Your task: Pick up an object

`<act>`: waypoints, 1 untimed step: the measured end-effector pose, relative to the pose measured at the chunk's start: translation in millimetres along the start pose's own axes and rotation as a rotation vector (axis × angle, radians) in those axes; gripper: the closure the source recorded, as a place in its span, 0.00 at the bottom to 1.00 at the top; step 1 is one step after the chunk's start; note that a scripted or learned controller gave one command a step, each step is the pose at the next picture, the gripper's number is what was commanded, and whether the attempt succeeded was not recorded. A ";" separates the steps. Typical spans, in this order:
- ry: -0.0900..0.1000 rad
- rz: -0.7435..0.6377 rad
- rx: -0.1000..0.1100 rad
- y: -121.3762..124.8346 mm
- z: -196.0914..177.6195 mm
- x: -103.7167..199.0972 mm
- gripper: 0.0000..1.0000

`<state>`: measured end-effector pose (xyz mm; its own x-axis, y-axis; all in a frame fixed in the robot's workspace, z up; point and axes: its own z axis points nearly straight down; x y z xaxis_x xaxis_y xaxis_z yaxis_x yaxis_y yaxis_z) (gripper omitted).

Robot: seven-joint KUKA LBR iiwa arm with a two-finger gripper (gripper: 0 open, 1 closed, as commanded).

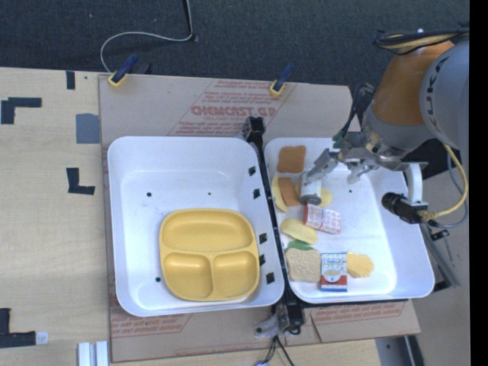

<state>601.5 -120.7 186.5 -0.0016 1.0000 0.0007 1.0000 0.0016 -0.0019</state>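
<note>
My gripper hangs over the upper middle of the right bin, its fingers spread open with nothing between them. The left fingertip sits just above a red-and-white packet and next to a pale yellow round piece. Two orange-brown toy bread slices lie to the gripper's left by the bin's wall. Lower in the bin are a yellow banana-like piece, a tan cracker, a small red-and-white box and a yellow chunk.
The left bin holds a yellow divided plate. A black divider runs between the bins. The arm's grey and orange body looms over the right bin's far right corner, with a black fitting and yellow cable at that bin's right edge.
</note>
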 end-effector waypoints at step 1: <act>-0.005 -0.002 -0.006 22.5 104.9 26.9 0.00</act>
<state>623.8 -93.7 81.6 -0.0032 1.0000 -0.0047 1.0000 0.0032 0.0043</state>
